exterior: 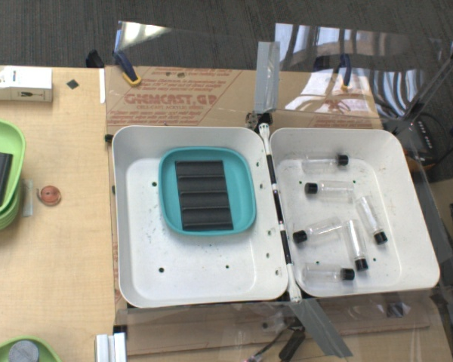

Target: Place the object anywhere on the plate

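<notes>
1. The teal plate (168, 194) sits in the left bin (128, 225), toward its far side, with a dark ribbed pad (204, 194) lying across its middle.
2. The clear tubes (321, 230) with black caps lie scattered flat in the right bin (408, 202), about six of them, pointing different ways.
3. Two tubes near the bin's right side, (355, 240) and (368, 217), lie just beside each other.
4. No tube is on the plate; the wall where the two bins meet lies between them.
5. A green tray (7, 164) rests on the table (53, 277) at the far left.

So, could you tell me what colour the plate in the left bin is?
Teal plate, holding a dark ribbed insert, seen in the camera view.
</notes>
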{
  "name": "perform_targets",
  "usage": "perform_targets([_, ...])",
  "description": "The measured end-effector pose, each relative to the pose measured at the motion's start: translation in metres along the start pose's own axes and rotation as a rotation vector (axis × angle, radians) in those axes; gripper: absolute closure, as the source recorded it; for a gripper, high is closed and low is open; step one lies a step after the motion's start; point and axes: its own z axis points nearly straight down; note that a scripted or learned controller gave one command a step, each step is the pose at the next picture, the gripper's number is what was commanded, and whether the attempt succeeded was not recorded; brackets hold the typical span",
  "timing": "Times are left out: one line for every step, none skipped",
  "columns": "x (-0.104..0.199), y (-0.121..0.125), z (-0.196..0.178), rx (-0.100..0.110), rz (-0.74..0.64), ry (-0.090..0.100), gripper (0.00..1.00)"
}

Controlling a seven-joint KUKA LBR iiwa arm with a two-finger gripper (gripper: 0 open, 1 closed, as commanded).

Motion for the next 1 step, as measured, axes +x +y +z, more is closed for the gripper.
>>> perform_targets([0.0000,0.0000,0.0000,0.000,0.000,0.000,0.00])
